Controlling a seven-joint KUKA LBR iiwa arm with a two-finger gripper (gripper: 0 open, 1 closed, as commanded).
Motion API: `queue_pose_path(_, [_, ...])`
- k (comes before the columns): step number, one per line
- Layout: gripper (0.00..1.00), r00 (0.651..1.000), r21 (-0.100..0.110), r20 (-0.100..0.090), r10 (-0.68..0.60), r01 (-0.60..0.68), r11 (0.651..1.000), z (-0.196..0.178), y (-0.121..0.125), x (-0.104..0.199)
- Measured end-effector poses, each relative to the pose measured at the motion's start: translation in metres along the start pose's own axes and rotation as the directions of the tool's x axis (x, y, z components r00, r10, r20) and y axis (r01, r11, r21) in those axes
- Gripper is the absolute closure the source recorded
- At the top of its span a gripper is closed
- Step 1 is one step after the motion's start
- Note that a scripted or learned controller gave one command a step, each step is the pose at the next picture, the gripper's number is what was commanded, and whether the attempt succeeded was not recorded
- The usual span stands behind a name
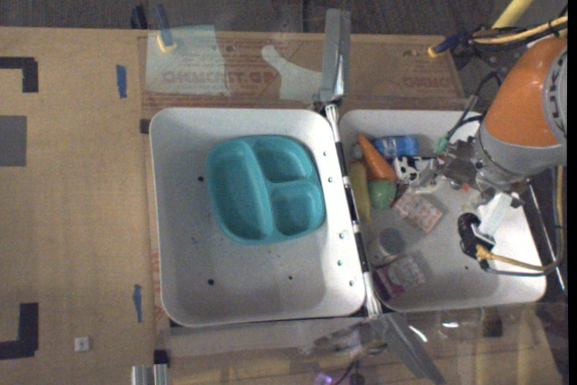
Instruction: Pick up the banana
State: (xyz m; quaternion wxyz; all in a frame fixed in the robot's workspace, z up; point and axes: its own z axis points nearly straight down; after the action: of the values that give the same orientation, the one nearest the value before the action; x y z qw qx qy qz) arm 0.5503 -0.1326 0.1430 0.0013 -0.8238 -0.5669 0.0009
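We start with the arm (532, 108), which rises closest to us at the right, its orange band above the grey wrist. Over on the left, the left bin (180, 230) holds a teal divided plate (266, 189), lying flat and a little toward the far side, with its three compartments bare. The two bins meet at a shared rim. Just past that rim, in the right bin (518, 270), the banana (359, 185) lies lengthwise against the left wall, a dull yellow-green. An orange carrot (373, 156) slants beside it, and a green piece (383, 193) touches the banana's right side. A blue item (398, 144) sits near the far wall. A small black-and-white toy (410, 167) lies just right of the carrot. Nearer to us lie a clear packet (417, 210), a grey round thing (392, 241) and a second packet (406, 271). The gripper (433, 174) hangs over the middle of the right bin, near the toy and apart from the banana. We cannot tell whether it is apart or closed, and we see nothing held in it.
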Motion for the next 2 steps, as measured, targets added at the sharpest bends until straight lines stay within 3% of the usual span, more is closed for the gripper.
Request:
queue_pose_path(1, [0.0, 0.962, -0.012, -0.007, 0.273, -0.273, 0.962, 0.051, 0.005, 0.014])
queue_pose_path(2, [0.0, 0.949, -0.003, 0.0, 0.315, -0.315, 0.949, -0.029, 0.061, 0.021])
